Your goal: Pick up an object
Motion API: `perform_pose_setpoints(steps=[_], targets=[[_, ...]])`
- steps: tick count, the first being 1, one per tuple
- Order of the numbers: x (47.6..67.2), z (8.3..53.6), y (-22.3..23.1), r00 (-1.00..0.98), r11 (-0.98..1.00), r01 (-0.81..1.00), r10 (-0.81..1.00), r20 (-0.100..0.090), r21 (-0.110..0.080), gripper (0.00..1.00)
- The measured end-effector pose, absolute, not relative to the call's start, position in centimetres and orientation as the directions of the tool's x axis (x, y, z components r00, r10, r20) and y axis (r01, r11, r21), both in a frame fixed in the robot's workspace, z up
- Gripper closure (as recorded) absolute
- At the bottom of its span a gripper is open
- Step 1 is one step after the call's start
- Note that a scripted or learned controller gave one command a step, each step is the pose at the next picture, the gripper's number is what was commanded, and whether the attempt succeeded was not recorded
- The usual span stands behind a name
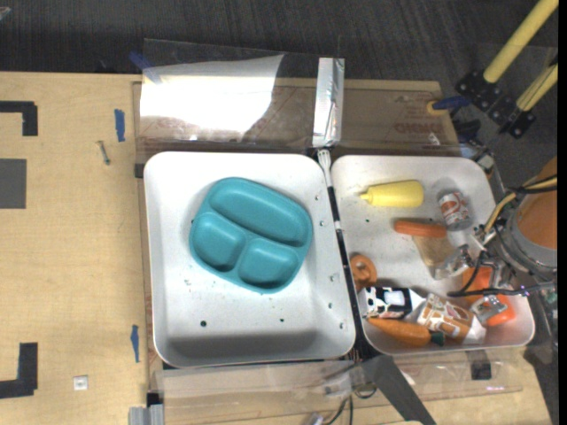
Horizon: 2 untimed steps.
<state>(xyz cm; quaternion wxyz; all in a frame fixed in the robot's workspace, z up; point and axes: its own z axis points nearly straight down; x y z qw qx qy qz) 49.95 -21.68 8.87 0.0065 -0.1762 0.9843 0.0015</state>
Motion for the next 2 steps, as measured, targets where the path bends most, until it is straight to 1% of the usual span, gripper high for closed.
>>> perform_pose_setpoints(steps=[1, 2], targets=[[50.3, 10.1, -21.7, -0.938, 0.938, -0.346, -0.346, -0.022, -0.006, 1.0], [52.7, 24.7, -20.0, -0.919, 0.919, -0.393, -0.393, -0.014, -0.01, 1.0]])
